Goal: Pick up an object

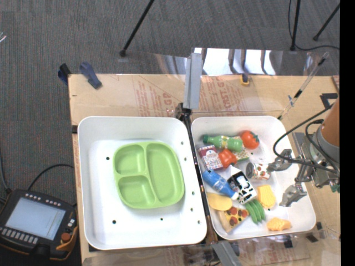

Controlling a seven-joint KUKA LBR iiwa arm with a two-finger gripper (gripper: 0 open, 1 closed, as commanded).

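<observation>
While the gripper [287, 180] is being held low over the right bin [288, 127], near its right wall, nothing is being carried: its two fingers are being kept spread, one [280, 160] toward the bin's middle and one [292, 194] toward the front, with bare white floor between them. The toys are being left heaped in the left and middle of that bin: a green bottle [224, 142] and a tomato [250, 139] at the back, a red packet [211, 158], a blue bottle [216, 182], a black-and-white block [242, 187], a small can [258, 171], a yellow piece [267, 195], green beans [254, 209], a pizza slice [237, 215] and an orange piece [278, 224]. A green plate [148, 174] is being left alone in the left bin [97, 143].

Judging from this, a target is being chosen. The yellow piece or the can, lying just beside the fingers and apart from the heap, is probably being favoured. The grasp is best being centred on one item, with the fingers being lowered fully before closing, so that neighbours are not being pinched.
</observation>
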